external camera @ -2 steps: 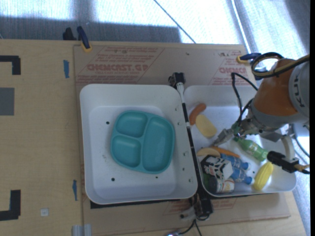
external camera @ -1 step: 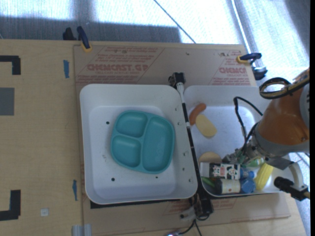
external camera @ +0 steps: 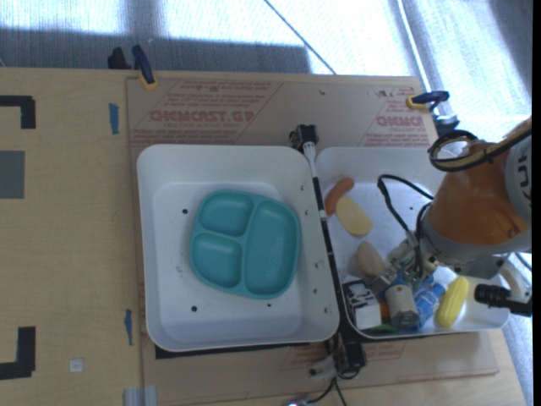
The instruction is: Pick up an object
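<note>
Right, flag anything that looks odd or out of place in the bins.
Nothing spilled or broken. The teal tray sits tilted in the left bin. In the right bin, the items crowd together low down beside the pincer, some touching.

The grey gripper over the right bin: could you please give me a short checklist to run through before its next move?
1. Gripper is over the right white bin: ok, it hangs low among the clutter.
2. Finger state readable: cannot tell, the wrist and cables hide it.
3. An object is held: cannot tell, nothing shows between the fingers.
4. Targets within reach: ok, a beige rounded piece, a grey cylinder and a yellow oblong toy lie close by.
5. Easier isolated targets: ok, a pale yellow oval piece touches only an orange sausage-shaped toy.
6. Left white bin holds the teal divided plate, lying flat: ok.
</note>
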`<state>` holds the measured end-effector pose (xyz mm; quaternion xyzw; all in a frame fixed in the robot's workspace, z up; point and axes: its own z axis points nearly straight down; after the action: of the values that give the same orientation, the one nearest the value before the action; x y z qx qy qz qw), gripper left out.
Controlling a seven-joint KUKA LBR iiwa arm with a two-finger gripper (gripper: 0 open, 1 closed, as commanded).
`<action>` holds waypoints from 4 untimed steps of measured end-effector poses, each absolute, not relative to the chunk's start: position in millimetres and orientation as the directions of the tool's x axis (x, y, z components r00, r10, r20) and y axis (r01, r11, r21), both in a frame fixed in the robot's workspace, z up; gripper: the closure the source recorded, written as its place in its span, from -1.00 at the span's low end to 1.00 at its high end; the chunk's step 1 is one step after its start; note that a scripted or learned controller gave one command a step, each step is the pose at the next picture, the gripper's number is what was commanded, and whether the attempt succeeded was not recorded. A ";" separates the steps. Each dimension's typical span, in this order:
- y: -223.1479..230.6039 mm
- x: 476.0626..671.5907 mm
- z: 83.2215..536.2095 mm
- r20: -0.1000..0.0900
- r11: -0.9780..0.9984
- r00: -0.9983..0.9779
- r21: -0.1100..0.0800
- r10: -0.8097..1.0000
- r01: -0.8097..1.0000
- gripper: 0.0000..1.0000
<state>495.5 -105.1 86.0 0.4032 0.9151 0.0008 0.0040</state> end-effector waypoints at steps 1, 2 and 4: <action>-125.0 486.7 86.0 -0.004 0.944 -0.944 0.001 0.331 0.331 -1.00; -132.8 500.9 85.8 -0.006 1.000 -0.999 0.000 0.031 0.031 -1.00; -185.1 578.1 147.7 -0.007 0.939 -0.939 -0.002 -0.343 -0.343 1.00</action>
<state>578.1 -185.1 147.7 -0.1740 0.9847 -0.0005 0.0038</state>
